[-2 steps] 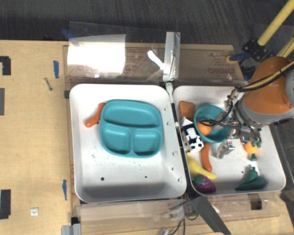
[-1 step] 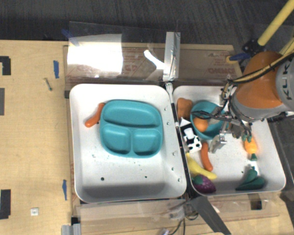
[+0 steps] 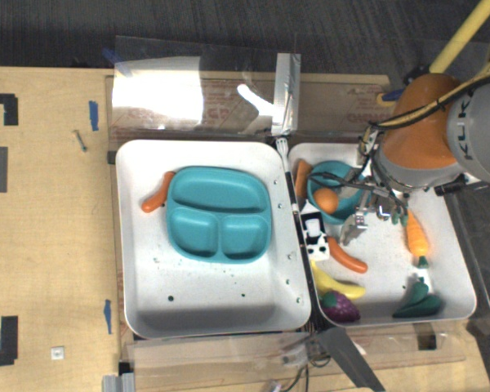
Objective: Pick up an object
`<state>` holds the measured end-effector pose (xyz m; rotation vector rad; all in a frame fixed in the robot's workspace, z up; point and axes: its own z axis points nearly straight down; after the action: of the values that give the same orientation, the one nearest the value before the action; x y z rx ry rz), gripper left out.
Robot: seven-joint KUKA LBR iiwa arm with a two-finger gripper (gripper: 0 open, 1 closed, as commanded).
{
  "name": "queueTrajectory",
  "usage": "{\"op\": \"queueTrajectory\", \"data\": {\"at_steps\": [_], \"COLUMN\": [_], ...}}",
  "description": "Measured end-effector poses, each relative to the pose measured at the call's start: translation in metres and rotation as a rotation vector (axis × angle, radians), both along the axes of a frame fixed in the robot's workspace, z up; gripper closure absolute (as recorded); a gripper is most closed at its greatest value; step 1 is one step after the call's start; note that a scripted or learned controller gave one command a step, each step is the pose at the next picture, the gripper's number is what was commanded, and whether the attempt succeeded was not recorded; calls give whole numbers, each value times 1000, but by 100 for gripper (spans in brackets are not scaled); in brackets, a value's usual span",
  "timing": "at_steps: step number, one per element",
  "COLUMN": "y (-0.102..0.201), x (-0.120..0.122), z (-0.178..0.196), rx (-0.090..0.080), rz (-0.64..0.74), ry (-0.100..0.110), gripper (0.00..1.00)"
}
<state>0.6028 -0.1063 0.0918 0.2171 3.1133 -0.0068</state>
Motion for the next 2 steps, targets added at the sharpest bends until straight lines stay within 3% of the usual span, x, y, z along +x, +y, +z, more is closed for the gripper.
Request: {"op": "queueTrajectory", "data": {"at_steps": [1,2], "y": [10,6], "x": [-60,19], "z": [-1,39], "rx": [2,3], "rz": [38,193], "ry": [4,12], "gripper": [0,0]}}
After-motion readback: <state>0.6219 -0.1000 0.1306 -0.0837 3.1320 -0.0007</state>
